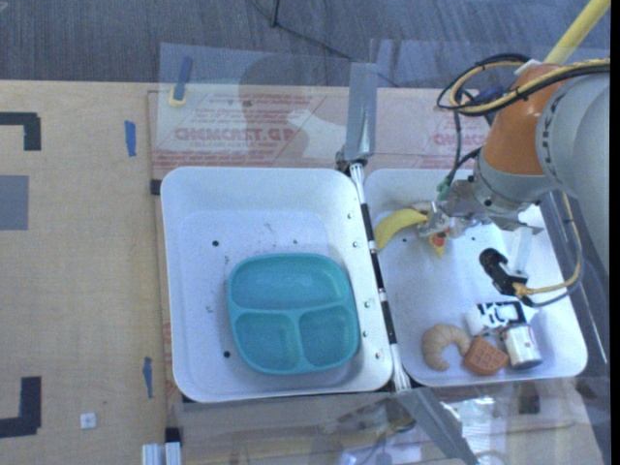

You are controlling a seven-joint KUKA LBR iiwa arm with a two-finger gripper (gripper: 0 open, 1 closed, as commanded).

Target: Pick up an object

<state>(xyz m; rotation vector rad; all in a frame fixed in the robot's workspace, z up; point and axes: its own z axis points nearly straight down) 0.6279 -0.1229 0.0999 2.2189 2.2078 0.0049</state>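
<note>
A yellow banana [397, 227] lies in the upper left corner of the right bin [572, 352], against the wall between the bins. My gripper [439, 225] is low at the banana's right end, touching or almost touching it. A small red and yellow piece [438, 246] shows just under the gripper. Along the bin's front lie a tan croissant [442, 345], an orange waffle-like piece [484, 357], a silver can [522, 346] and a black-and-white item [498, 313].
The left bin [194, 211] holds a teal divided plate [291, 312] in its front right part. The grey arm with its orange band [513, 139] comes in over the right bin's back right corner. Bare bin floor lies in the right bin's middle.
</note>
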